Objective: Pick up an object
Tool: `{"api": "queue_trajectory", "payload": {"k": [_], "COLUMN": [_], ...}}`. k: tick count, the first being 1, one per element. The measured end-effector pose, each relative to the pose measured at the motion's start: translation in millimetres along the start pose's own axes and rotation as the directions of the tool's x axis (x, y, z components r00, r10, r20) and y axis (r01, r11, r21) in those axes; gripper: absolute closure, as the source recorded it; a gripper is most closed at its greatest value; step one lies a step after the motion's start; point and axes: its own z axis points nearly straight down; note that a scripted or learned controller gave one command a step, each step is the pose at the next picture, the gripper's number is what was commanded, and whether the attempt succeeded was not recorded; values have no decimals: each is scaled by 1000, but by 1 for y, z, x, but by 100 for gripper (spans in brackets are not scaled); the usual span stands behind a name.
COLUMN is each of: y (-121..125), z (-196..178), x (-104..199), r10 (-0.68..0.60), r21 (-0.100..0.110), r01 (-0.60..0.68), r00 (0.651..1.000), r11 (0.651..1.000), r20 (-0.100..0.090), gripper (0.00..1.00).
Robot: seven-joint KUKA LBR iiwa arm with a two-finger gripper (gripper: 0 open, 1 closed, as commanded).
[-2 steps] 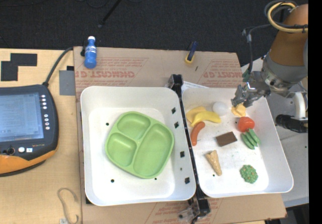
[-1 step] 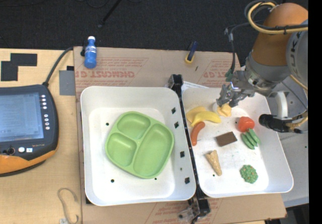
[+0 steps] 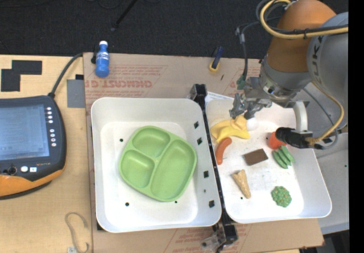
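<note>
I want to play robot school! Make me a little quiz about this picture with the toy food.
1. True or false: the green divided plastic plate lies in the left white bin.
2. Which toy is the claw hovering right above? A) the bumpy green broccoli toy B) the yellow banana toy C) the tan cone toy
3. Fill in: the small bottle standing on the cardboard behind the bins is ____ in colour.

Key: 1 true. 2 B. 3 blue.
</note>
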Motion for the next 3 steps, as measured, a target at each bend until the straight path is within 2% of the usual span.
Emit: {"api": "queue_trajectory", "payload": {"k": [1, 2, 3], "y": [6, -2, -4], "z": [6, -2, 2], "x": [51, 106, 125], "r10": [0, -1, 1], "r21": [1, 1, 3], "r01": [0, 1, -1], "r00": [1000, 1000, 1000], "r11": [1000, 1000, 1000], "r20": [0, 0, 2], "gripper": [100, 100, 100]}}
